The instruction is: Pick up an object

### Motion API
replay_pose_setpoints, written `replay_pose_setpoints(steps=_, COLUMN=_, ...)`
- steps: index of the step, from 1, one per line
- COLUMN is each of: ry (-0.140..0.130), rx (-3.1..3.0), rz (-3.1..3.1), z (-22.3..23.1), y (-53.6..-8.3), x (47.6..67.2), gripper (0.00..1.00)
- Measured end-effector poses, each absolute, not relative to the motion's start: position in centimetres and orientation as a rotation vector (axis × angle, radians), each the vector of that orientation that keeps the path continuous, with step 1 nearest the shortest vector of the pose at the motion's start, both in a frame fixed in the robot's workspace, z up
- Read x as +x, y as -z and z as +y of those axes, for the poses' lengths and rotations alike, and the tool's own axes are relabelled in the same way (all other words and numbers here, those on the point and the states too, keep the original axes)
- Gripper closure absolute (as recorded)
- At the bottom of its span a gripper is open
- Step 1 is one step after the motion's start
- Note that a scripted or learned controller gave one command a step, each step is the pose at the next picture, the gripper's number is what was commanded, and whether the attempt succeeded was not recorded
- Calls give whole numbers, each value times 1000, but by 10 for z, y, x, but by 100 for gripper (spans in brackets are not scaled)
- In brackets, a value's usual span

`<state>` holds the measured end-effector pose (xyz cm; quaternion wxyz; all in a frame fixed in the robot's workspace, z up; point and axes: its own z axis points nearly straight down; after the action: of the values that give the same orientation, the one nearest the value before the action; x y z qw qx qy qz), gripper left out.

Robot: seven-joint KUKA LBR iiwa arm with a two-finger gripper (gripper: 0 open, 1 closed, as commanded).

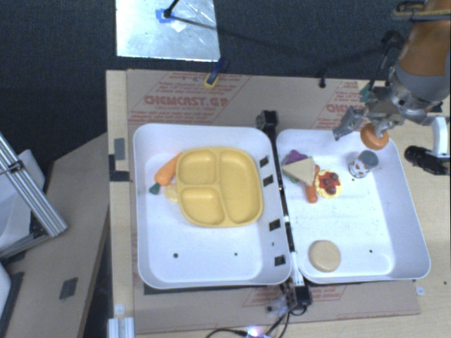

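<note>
Over the right bin's [394, 259] far corner, the gripper [366, 124] hangs with an orange object [374, 138] at its fingertips.

Its fingers look closed around that round orange piece, raised just off the bin floor near the back wall, though the contact is small and partly masked. A good lift, I judge, goes straight up and slowly, clear of the grey-white item [363, 164] just beside. What the orange piece is stays unclear; the arm's [426, 55] upper part is cut off.
</note>
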<state>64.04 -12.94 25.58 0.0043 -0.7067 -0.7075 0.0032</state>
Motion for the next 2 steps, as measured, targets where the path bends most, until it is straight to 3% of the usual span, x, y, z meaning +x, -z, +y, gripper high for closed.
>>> replay_pose_setpoints(steps=1, ry=2, rx=-2219, rz=-2226, z=-129, y=-264, x=642, gripper=0)
replay_pose_setpoints(steps=2, ry=-3, rx=-2216, rz=-2224, z=-125, y=-202, x=646, gripper=0)
